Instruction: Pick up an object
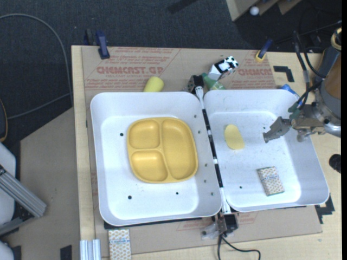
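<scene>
- A cardboard-topped bench (162,69) carried two shallow white bins set side by side, their inner rims touching.
- The left bin (108,145) held a yellow three-compartment plate (162,149) at its centre, lying flat.
- The right bin (303,161) held two loose objects, well apart from each other.
- The grey arm reached in from 3 o'clock, its gripper (282,128) hanging over the right bin near the 2 o'clock corner; whether anything sat between its fingers could not be told.
- A pale yellow oval piece (234,137) lay at 9 o'clock in the right bin.
- A small patterned packet (270,180) lay toward 6 o'clock in that bin.
- A yellow cylinder (154,84) rested on the bench at 12 o'clock, just beyond the left bin.
</scene>
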Controlling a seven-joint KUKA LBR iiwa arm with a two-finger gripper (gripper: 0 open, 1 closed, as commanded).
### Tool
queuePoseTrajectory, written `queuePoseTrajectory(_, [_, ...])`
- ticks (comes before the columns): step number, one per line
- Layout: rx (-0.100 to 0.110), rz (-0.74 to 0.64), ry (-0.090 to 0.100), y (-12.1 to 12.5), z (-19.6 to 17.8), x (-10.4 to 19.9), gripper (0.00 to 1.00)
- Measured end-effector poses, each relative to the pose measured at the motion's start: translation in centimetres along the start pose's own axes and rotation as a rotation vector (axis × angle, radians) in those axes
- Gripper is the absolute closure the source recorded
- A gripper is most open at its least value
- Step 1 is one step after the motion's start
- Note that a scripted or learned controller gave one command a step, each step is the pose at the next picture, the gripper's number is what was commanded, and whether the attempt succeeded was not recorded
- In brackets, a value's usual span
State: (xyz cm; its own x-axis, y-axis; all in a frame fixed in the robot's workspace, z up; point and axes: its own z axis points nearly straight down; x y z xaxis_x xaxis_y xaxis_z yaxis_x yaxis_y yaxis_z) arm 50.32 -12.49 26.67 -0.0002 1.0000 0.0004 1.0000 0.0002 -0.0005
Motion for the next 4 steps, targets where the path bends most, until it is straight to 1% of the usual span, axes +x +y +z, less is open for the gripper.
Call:
queuePoseTrajectory(1, [-0.002, 0.0, -0.001, 1.2, 18.2, -8.3, 0.0])
queuePoseTrajectory(2, [-0.002, -0.001, -0.001, 9.6, 18.1, -8.3, 0.0])
queuePoseTrajectory(3, [0.001, -0.002, 0.002, 8.9, 14.1, 1.9, 0.0])
queuePoseTrajectory(4, [0.003, 0.0, 0.001, 8.1, 18.3, 2.9, 0.0])
